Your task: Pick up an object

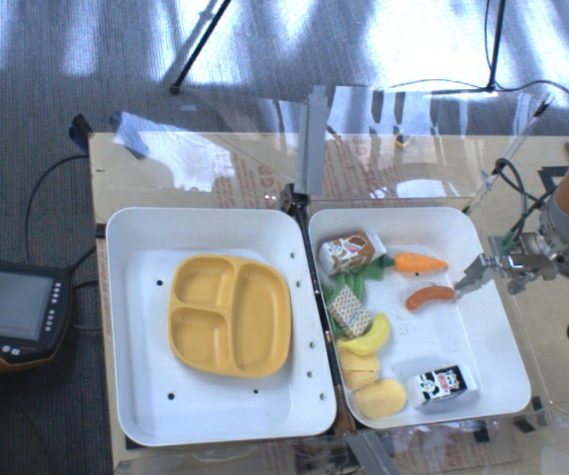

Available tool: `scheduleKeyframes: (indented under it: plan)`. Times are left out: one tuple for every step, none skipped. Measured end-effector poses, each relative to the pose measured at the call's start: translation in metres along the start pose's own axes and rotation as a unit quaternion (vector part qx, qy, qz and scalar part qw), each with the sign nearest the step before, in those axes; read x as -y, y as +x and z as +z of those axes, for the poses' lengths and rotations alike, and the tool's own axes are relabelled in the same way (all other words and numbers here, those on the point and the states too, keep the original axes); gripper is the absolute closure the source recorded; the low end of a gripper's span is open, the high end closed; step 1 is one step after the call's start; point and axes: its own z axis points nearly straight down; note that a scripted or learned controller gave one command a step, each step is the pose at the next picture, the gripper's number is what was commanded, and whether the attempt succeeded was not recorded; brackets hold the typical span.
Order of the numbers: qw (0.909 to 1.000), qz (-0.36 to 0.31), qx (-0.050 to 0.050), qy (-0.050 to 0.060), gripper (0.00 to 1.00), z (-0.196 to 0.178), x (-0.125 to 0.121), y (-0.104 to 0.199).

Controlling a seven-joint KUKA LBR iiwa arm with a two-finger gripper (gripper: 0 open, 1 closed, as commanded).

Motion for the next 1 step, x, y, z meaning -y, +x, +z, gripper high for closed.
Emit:
scheduleKeyframes:
  plan:
    - [0.9983, -0.058, 0.000, 0.001, 0.00, 0.0698, -0.0667, 0.0018]
